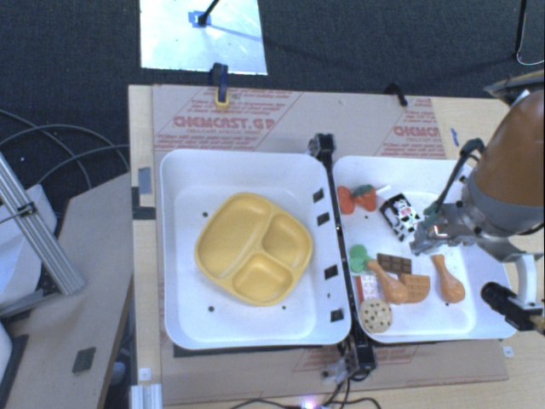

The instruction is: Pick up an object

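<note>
The right bin (490, 318) holds several toy foods. A red and green piece (357, 198) lies at the back left, with a black and white item (398, 214) beside it. Further forward are a green piece (358, 254), a brown chocolate bar (393, 264), a drumstick (387, 285), a tan waffle piece (415, 288), a second drumstick (448, 280) and a round cookie (375, 315). My gripper (424, 240) hangs low over the middle of this bin, just right of the black and white item and above the chocolate bar and the second drumstick. Nothing is visibly held.
The left bin (183, 313) holds a yellow divided plate (254, 247). A black clamp rail (336, 245) runs between the two bins. The arm's grey and orange body (511, 177) covers the right bin's far right side.
</note>
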Tool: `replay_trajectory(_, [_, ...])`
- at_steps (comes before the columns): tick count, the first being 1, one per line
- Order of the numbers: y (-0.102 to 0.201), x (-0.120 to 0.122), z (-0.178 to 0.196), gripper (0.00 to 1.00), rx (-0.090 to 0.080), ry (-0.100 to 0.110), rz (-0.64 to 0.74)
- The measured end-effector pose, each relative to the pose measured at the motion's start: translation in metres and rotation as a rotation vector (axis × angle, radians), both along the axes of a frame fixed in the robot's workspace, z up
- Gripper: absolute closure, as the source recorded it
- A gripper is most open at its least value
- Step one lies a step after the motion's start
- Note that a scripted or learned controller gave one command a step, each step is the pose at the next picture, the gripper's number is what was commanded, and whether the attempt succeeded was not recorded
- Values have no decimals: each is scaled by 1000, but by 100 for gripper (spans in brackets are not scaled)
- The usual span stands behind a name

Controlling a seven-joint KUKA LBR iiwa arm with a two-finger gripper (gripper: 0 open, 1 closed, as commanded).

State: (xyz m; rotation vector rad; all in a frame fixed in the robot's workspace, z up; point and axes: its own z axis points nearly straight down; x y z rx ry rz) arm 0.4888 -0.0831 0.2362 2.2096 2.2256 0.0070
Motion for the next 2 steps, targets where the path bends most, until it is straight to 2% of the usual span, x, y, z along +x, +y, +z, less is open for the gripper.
replay_trajectory(1, [0,1,11,100,0,-3,5])
replay_trajectory(2, [51,-1,-56,100,3,11,1])
